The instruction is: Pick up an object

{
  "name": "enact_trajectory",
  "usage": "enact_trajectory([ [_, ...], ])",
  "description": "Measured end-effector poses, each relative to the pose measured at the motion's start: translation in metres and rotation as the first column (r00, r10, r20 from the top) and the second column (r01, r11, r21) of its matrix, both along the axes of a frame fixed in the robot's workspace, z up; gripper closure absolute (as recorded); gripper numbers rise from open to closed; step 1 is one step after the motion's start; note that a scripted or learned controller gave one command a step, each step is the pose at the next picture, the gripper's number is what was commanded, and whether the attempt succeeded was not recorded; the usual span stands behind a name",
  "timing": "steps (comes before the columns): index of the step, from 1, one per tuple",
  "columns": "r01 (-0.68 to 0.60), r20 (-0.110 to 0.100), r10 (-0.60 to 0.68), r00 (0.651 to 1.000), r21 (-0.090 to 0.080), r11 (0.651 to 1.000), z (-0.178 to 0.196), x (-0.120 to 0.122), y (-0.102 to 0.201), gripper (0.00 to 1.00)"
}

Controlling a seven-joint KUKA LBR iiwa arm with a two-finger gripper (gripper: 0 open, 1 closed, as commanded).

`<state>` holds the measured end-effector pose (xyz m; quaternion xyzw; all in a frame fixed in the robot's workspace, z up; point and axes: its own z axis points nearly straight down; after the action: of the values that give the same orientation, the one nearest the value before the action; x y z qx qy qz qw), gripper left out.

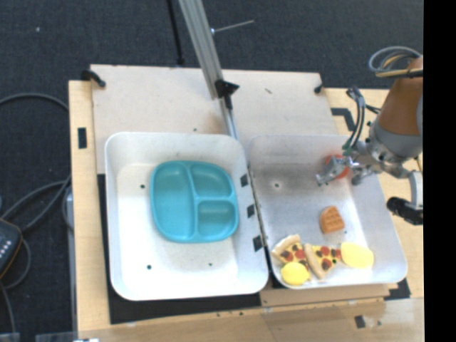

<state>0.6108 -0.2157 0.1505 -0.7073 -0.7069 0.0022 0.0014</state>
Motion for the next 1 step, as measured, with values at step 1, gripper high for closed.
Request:
enact_trajectory([
  [1,0.0,0.01,0.0,1.0,-0.003,1.0,0.0158,0.0024,-0.0015,1.0],
])
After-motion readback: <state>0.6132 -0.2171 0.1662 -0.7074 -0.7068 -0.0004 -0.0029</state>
